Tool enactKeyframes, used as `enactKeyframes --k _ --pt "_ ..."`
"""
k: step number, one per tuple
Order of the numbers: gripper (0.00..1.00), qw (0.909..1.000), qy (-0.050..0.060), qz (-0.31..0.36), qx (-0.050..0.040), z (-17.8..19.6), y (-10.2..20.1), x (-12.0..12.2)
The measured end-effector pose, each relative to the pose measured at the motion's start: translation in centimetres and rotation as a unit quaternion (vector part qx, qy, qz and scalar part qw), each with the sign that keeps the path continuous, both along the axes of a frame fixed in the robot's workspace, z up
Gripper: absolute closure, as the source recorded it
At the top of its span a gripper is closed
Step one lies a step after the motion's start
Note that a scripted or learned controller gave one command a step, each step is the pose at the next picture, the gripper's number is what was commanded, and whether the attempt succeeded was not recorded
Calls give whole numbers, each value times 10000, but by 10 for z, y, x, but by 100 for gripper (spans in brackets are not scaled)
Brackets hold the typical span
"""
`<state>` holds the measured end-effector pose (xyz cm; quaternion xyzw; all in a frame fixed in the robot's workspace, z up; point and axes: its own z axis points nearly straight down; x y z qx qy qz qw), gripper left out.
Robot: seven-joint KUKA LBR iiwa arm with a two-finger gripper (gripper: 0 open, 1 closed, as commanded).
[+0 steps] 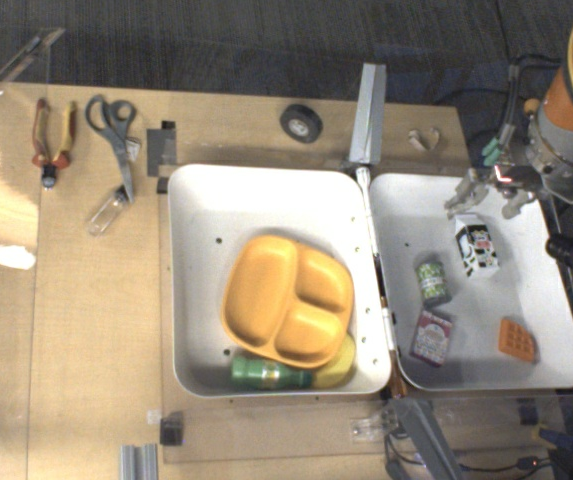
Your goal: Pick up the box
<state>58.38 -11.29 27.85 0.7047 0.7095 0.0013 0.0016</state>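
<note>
I'm counting two white bins, one yellow tray, one green bottle, one can, two small boxes, one orange block.

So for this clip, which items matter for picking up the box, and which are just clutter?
Job:
box in the right bin
gripper above that bin's far end

Lying about:
can, carton, orange block
yellow tray and green bottle in the left bin
scissors, pliers, tape roll
</note>
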Motion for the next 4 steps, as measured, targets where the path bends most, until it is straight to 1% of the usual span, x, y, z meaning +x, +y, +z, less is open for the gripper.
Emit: enactKeyframes --k 1,2,3,4 --pt "0 9982 4 592 -1 -150 -2 -46" --pt "0 9984 0 558 0 -173 4 -96" --pt "0 9999 -25 109 -5 -187 22 -94" --pt "100 9999 -75 123 -22 -176 21 -91"
